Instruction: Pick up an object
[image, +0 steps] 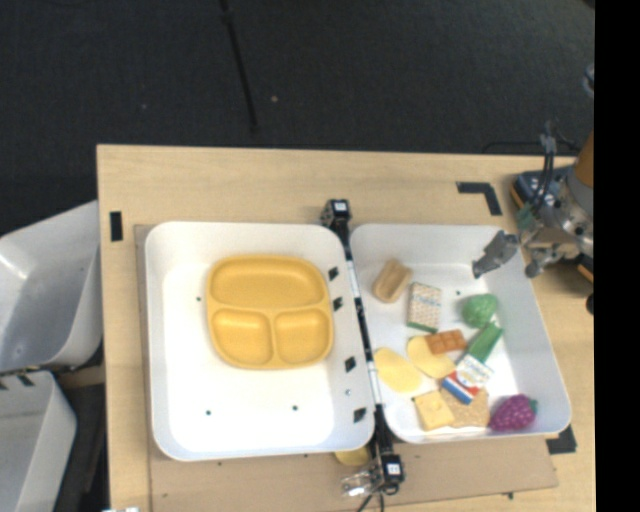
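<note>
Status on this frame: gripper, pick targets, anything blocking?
Gripper over right bin's far right corner, nothing between its fingers. Toy food pile untouched in the right bin. Yellow divided plate in left bin. Path clear.

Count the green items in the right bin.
2. A round green leafy item lies near the bin's right wall, and a darker green long piece sits just below it, touching the pile of toy food. More could be hidden under that pile.
</note>
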